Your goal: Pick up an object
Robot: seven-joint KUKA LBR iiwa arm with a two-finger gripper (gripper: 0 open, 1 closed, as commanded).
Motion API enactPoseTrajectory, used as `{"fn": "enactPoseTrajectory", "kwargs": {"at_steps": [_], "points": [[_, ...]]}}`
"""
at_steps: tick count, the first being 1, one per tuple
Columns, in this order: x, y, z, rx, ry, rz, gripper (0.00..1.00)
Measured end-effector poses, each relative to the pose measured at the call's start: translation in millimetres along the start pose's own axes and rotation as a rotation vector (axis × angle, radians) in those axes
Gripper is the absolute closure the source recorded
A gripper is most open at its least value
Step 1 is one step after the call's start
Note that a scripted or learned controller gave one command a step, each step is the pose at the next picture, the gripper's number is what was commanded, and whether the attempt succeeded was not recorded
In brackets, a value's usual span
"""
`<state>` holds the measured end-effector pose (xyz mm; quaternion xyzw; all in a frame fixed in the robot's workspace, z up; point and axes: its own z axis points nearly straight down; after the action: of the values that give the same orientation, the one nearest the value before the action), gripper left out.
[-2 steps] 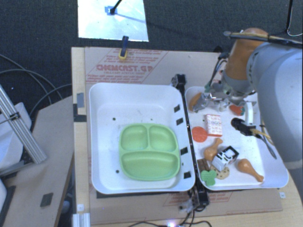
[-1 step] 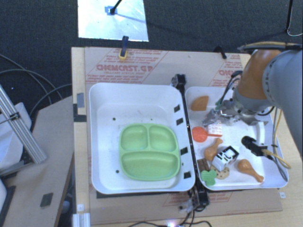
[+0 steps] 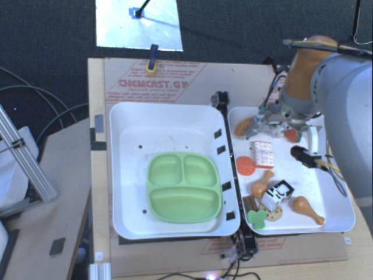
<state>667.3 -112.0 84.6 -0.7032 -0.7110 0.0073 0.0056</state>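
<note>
The gripper [image 3: 261, 126] hung low at the far end of the right bin [image 3: 309, 182], beside an orange drumstick [image 3: 243, 126]. Its grip couldn't be told, and the pick looked unfinished.

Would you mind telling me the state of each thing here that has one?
Plate: flat, right way up, in the left bin.
Gripper: low over the right bin's far end.
Box: lying flat.
Drumstick: lying on its side.

Red print "CHEMCAST GP" on brown sheet [image 3: 156, 77] under bins; smaller lines beneath too blurred to read
</note>
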Motion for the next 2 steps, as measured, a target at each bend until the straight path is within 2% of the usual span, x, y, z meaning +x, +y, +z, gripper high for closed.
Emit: {"fn": "enactPoseTrajectory", "kwargs": {"at_steps": [1, 2], "points": [[-13, -127, 3, -0.008, 0.004, 0.016, 0.0], [-70, -159, 3, -0.018, 0.002, 0.014, 0.0]]}}
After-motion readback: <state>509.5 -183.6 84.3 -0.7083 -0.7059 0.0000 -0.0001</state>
